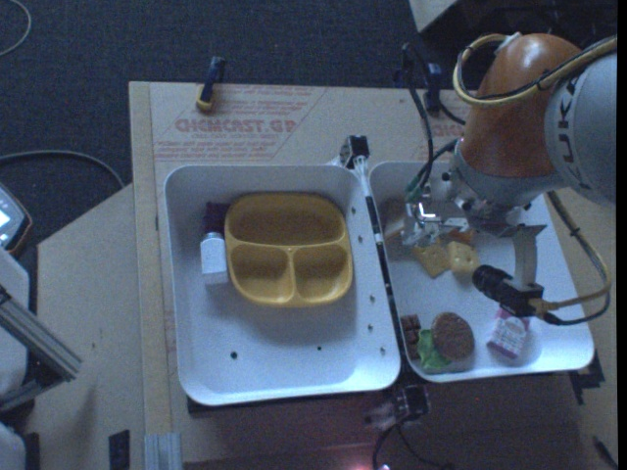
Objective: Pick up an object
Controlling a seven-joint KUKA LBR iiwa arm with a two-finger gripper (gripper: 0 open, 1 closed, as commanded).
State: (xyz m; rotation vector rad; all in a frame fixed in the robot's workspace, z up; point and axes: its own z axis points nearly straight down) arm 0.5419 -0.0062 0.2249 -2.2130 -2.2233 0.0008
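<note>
The tool [423, 225] hangs low in the right bin [573, 346], just above the yellow pieces [446, 258] at the bin's far left, but whether it is spread or closed cannot be told and nothing is visibly held, so the pick looks not yet made. Nearer lie a round brown patty [454, 335] and a small pink-and-white packet [509, 336]. The left bin [274, 365] holds a yellow divided tray [288, 248] and a small white bottle [214, 255].
</note>
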